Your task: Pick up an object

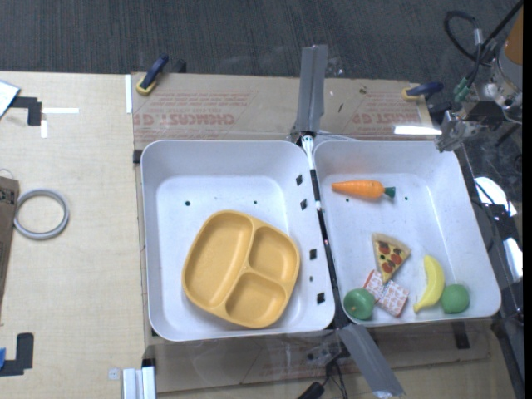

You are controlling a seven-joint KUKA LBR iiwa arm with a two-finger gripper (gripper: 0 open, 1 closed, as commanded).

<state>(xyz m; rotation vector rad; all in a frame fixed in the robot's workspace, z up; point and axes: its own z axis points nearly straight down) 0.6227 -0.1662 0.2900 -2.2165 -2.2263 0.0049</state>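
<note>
We see 2 shallow white bins side by side on a pale wood-grain surface (75,306), with brown cardboard lying under their far edges. The left bin (166,181) is smooth plastic with rounded corners, and it holds a matte yellow divided plate (241,268), a rounded square with 3 compartments. The right bin (449,189) holds the small toy foods. A glossy orange carrot (359,189) with a green stub lies near its far wall. Toward the near edge, a wedge-shaped pizza slice (389,256) sits just above a flat, checkered pink-and-white packet (388,296), whose print is too small for us to read. A round green fruit (359,303) touches the packet on its left. A curved yellow banana (429,283) lies beside a second green ball (455,298) in the near right corner.

At the upper right, beyond the right bin's far corner, the pincer (470,115) shows as a cluster of grey metal and black cables, partly cut off by the frame edge. We cannot tell how its fingers stand, and it is well apart from all the toys. A grey tape ring (39,214) rests on the surface at the left. A blue clamp (153,75) grips the cardboard's far left corner.
</note>
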